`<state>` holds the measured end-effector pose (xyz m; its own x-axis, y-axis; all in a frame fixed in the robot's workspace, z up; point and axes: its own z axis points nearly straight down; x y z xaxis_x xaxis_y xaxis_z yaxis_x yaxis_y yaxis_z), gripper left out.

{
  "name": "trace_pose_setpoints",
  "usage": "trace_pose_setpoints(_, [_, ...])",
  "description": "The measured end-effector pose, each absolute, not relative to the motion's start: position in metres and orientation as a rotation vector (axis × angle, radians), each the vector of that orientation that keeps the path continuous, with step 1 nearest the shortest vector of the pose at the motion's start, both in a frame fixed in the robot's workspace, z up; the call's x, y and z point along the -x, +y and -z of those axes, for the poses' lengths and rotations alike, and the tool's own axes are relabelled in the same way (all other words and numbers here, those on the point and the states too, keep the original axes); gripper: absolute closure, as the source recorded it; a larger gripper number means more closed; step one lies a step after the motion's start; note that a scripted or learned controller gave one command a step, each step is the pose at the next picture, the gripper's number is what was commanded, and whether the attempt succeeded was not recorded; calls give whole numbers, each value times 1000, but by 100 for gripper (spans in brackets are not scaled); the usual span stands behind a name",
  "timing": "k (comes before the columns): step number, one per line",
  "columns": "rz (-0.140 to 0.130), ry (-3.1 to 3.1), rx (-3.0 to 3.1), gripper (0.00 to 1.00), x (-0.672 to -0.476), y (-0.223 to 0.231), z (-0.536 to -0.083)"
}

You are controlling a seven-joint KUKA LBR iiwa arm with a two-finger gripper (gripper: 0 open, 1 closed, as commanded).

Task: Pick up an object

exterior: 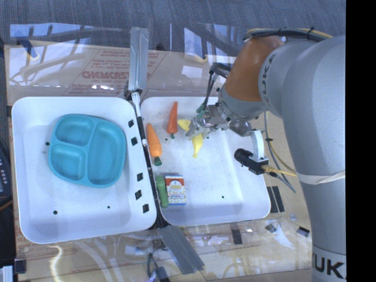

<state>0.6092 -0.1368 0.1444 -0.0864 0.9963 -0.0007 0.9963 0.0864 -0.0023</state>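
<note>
Right bin [235, 207], taken as landmark, near edge to far.

Near-left corner: one small carton [175, 190], one green vegetable [161, 191] touching its left side.

Left wall: one carrot [154, 143], lying along the wall.

Middle, toward the far side: one yellow banana [198, 144], the likely pick; gripper [200, 128] directly over its upper end. Whether the fingers are apart or together, I cannot tell; the wrist hides them.

Far-left: one orange pepper [172, 118], just beside the banana.

Left of the right bin: one left bin [29, 213], holding one blue divided plate [88, 150].

Both bins: on one counter [82, 69].

Risk, my judgement: the banana is slim and slanted, so closing off-centre may squirt it aside; the pepper sits close enough to be nudged or caught too.
</note>
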Motion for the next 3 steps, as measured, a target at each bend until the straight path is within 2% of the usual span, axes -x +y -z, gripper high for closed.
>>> trace_pose_setpoints(1, [2, -2323, 2115, 100, -621, -98, -216])
trace_pose_setpoints(2, [-3, -2504, 1891, 100, -578, -131, -169])
trace_pose_setpoints(3, [0, -2576, 1798, 100, -644, -81, -202])
